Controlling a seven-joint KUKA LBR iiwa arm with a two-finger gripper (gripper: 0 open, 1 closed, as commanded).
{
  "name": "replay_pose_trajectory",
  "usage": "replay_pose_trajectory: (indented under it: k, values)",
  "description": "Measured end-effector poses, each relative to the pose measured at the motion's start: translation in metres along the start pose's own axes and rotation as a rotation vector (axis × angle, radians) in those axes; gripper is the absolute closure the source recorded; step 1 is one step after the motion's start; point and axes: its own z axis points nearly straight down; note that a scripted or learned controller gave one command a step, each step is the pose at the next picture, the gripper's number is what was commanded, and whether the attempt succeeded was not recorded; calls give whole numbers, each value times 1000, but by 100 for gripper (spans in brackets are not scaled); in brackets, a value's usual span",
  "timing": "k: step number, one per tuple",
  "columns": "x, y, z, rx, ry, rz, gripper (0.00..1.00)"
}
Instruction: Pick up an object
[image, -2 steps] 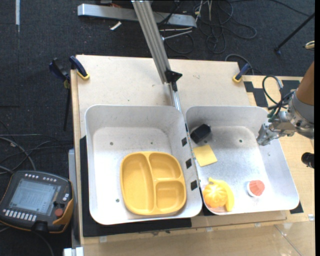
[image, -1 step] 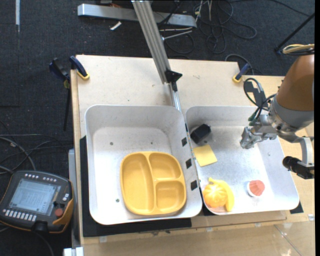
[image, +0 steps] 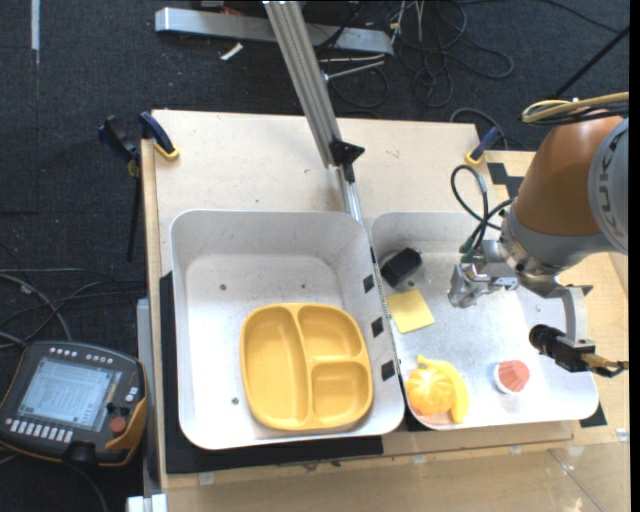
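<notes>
The right bin (image: 560, 400) holds a black block (image: 401, 266) at its far left, a flat yellow square (image: 411, 311) just below it, a yellow-orange soft toy (image: 437, 390) at the front left and a small red-and-white piece (image: 512, 376) at the front. My gripper (image: 463, 291) hangs low over the right bin's middle, to the right of the yellow square and the black block. I see nothing between its metal fingers.
The left bin (image: 200, 260) carries a yellow divided plate (image: 305, 365). A slanted metal post (image: 310, 85) rises from between the bins. A teach pendant (image: 65, 400) lies off the bench at the left. Clamps (image: 150, 135) grip the board's far corners.
</notes>
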Motion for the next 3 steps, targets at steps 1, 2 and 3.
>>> replay_pose_trajectory:
  k: [1, 2, 3]
  values:
    - [53, -2, 3, -1, 0, -1, 100]
    - [112, -7, -13, -4, 0, -2, 100]
    - [162, -20, -10, 0, 0, -1, 100]
